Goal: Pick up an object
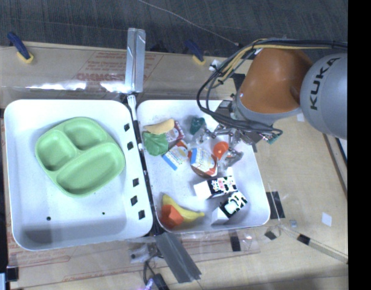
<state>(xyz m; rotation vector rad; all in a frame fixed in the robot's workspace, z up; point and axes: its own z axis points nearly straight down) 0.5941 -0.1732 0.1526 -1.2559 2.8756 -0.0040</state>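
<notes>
My gripper (223,145) hangs low over the upper right part of the right bin (258,189), under the orange wrist band. A small orange-red object (220,150) lies right at the gripper's tip; the wrist hides how they meet. Close around it are a red-and-white pouch (202,162), a teal object (197,125) and a blue-and-white packet (175,157). Lower in the bin sit two black-and-white blocks (222,186) (234,204), a banana (184,210) and an orange wedge (171,215). A green crumpled item (154,142) and a yellow-brown piece (161,126) lie near the divider.
The left bin (28,222) holds a green divided plate (80,155). A metal divider bar (136,59) runs between the bins. Cables (219,80) loop off the arm above the right bin's top edge.
</notes>
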